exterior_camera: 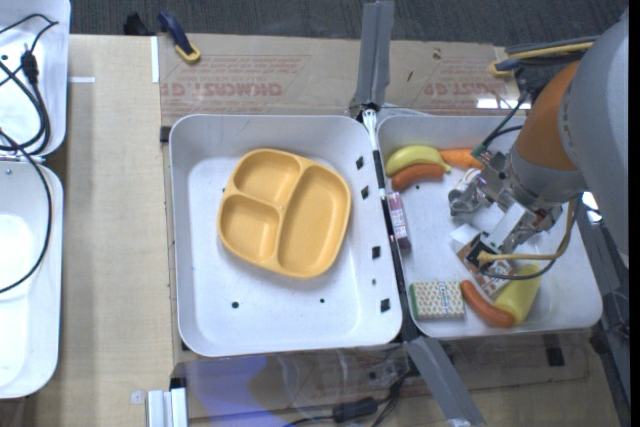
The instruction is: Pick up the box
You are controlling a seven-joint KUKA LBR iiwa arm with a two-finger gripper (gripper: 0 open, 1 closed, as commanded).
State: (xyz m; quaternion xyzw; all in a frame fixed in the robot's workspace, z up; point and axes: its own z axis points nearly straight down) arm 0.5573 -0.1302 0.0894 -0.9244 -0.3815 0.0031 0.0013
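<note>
Two shallow white bins sit side by side on a wooden bench, with brown cardboard behind them and dark carpet beyond.

Task item: the small rectangular box with a green-and-white speckled pattern (438, 299) lies flat in the right bin (432, 215), at its front left corner, close to the divider between the bins. An orange-red sausage-shaped toy (486, 305) lies just beside the box on its right and appears to touch it. A yellow wedge-shaped piece (519, 292) sits next to that toy, partly under the arm's cabling.

Tool: the two-finger gripper (478, 215) is low inside the right bin, behind and to the right of the box and apart from it. Its metal parts and cables overlap, so whether the tool is spread or closed cannot be told. Nothing is visibly held.

At the back of the right bin lie a yellow plastic banana (415, 157) and a second orange sausage-shaped toy (417, 175), touching each other. A narrow dark stick-like packet (399, 220) lies along the left wall.

The left bin (200, 245) holds a yellow three-compartment plastic plate (285, 212) near its centre.
</note>
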